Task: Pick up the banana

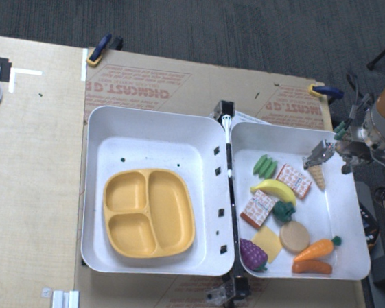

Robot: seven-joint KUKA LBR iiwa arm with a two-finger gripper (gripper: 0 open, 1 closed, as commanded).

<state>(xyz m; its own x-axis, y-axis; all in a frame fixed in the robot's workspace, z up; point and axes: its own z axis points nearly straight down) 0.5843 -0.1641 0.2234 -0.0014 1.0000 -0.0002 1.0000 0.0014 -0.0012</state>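
Note:
The yellow banana [276,189] lies in the right bin [356,203], left of its middle, curved side up. It sits between a green pea pod [265,166] and a dark green broccoli [283,210]. My gripper [318,156] hangs over the bin's far right part, up and to the right of the banana and well apart from it. Just below the gripper lies a tan ice cream cone [319,177]. Nothing shows in the gripper's hold.
Around the banana are two red-and-white cartons [294,180] [259,208], a round biscuit [295,236], a cheese slice [267,244], purple grapes [253,255] and a carrot [316,249]. The left bin [100,174] holds a yellow divided plate [148,212].

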